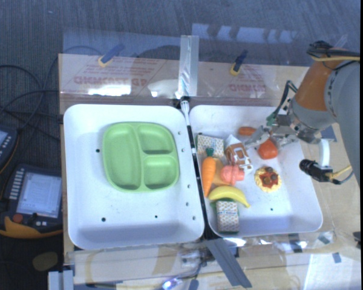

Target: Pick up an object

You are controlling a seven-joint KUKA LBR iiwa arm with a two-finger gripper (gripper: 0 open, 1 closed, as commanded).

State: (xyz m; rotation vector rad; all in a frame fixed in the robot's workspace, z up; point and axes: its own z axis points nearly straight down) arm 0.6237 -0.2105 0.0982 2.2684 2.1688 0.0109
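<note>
The fingers (pixel 267 139) hang low over the far part of the right bin (pixel 302 219), reaching in from the right edge under the arm's orange band (pixel 311 89). Whether they are apart or together cannot be told at this size: dark wrist hardware crowds them.

A red-orange tomato (pixel 268 149) lies just below the fingers, touching them or nearly so. It is the nearest thing and, by judgement, the likeliest target. It is roundish, with no clear long axis, so the approach turns mainly on coming down over its centre.

Just left of the fingers and slightly farther back lies a small orange-red piece (pixel 247 131). Farther left stands a white-and-orange packet (pixel 238 153). Nearer the camera than the tomato is a round tart (pixel 267 178).

Well to the left, by the divider, a carrot (pixel 208 173), a pink piece (pixel 232 174) and a banana (pixel 228 194) crowd together. The carrot's long axis runs front to back.

The left bin (pixel 78 180) carries a green tray (pixel 141 156), well apart from the fingers.

Both bins rest on the worktop (pixel 78 77).
</note>
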